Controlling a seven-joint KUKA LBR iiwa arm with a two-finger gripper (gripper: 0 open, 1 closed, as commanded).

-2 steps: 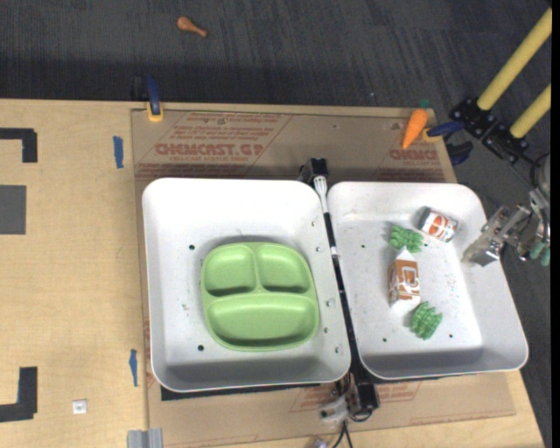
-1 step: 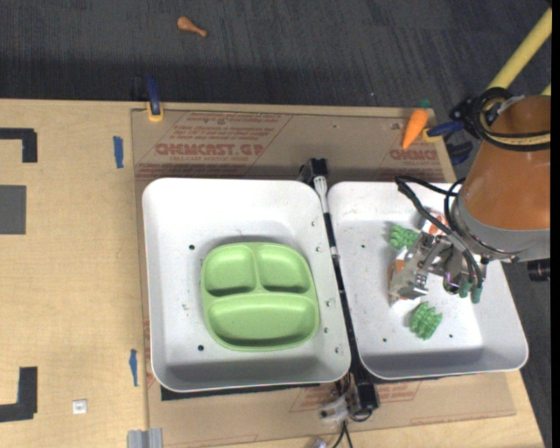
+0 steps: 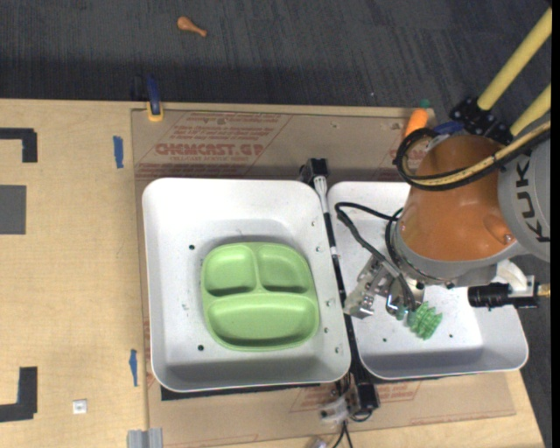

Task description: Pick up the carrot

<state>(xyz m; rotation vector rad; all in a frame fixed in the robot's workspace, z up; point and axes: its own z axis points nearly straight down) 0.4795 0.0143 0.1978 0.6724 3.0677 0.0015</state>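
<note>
The pincer [image 3: 378, 296], whose state I cannot tell, hangs low in the right bin [image 3: 455, 354] near its left wall, beside a green toy [image 3: 423, 321].

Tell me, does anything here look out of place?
Yes: a small orange carrot-like thing lies on the dark floor beyond the bench, far from both bins. The gripper hangs in the right bin beside a green piece.
</note>
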